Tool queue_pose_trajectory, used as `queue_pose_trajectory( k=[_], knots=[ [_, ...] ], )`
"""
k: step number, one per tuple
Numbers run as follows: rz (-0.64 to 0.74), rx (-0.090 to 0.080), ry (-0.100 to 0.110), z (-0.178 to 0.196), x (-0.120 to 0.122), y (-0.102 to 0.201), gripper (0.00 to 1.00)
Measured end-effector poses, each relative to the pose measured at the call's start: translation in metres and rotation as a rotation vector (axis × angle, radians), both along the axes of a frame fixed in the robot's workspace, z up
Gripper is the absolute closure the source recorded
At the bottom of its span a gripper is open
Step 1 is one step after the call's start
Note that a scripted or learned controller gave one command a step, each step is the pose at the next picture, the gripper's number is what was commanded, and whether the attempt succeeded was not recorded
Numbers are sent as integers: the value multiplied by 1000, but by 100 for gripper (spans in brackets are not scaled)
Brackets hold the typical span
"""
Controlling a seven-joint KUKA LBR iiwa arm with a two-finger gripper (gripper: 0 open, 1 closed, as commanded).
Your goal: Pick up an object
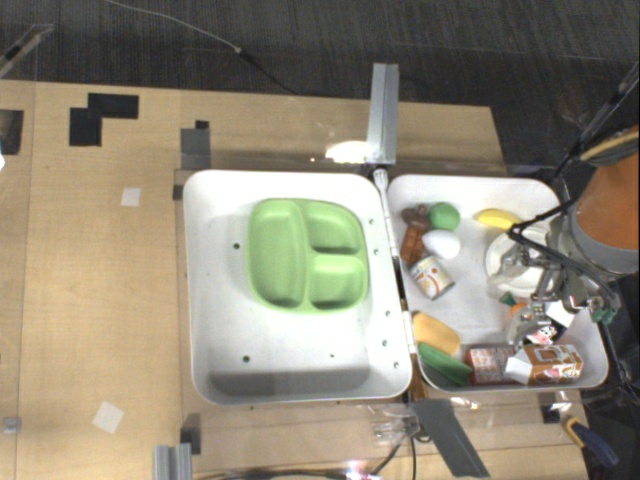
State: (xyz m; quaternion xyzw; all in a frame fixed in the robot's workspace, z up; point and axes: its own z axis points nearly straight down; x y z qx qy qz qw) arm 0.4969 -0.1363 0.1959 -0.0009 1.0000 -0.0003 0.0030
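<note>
Since the task names no particular item, we size up what lies under the arm, going from big to small. Left bin carries a green divided tray, broad, stiff and awkward for two fingers. Right bin holds the clutter: a brown carton at the near right corner, probably light and boxy, best pinched across its narrow sides; a small can, rigid but likely to roll; a yellow banana, a green ball and a white egg-like piece, smooth and apt to slip. We see the gripper low over the right bin, just above the carton, and we cannot tell how it is set or whether it has anything
</note>
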Motion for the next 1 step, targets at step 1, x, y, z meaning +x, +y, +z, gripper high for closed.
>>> queue_pose_trajectory(
  k=[1],
  knots=[
    [-115, -1, -6, -99, 16, -39, 0]
  ],
)
